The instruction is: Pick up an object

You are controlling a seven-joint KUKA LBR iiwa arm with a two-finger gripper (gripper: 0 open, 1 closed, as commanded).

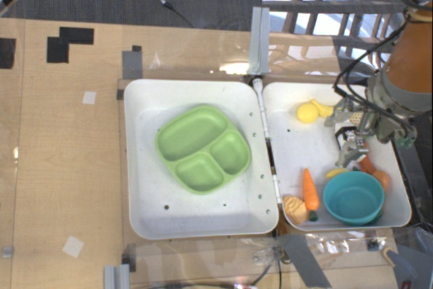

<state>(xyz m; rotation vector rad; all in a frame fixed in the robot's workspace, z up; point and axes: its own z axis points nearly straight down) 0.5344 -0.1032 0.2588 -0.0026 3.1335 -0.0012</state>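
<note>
My gripper (pixel 352 145) hangs low over the right side of the right bin (pixel 287 145), just above a teal bowl (pixel 353 197). An orange-red piece (pixel 376 172) lies right beside the fingertips at the bowl's upper right edge. An orange carrot (pixel 310 191) lies to the bowl's left, with a tan bread-like piece (pixel 293 208) at the bin's front left corner. A yellow lemon-like toy (pixel 308 112) rests near the back of the bin, left of the gripper. Nothing visibly sits between the fingers.
The left bin (pixel 145 213) holds a green divided plate (pixel 202 147). A metal frame (pixel 318 17) stands behind the right bin. Black cables (pixel 355 78) loop down from the arm's wrist over the bin's back right.
</note>
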